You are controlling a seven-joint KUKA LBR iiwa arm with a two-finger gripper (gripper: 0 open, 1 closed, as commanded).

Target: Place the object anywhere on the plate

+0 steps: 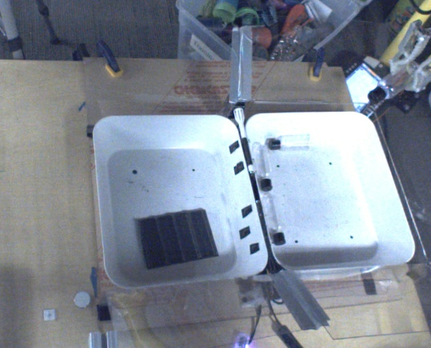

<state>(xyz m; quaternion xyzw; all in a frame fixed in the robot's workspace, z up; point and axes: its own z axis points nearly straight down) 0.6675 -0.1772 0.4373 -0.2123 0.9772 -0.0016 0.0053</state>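
Here, a dark, ridged rectangular slab [177, 238] lies flat in the left shallow white plastic bin [121, 133], near its front edge; the right white bin [360, 133] adjoins it on the tan wooden surface [34, 158].

Arm and gripper pose: indeterminable.

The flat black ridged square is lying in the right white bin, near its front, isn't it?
Not quite. The camera view shows the flat black ridged square lying in the left shallow white bin, not the right shallow white bin. It does sit near the front of its bin, as you said.
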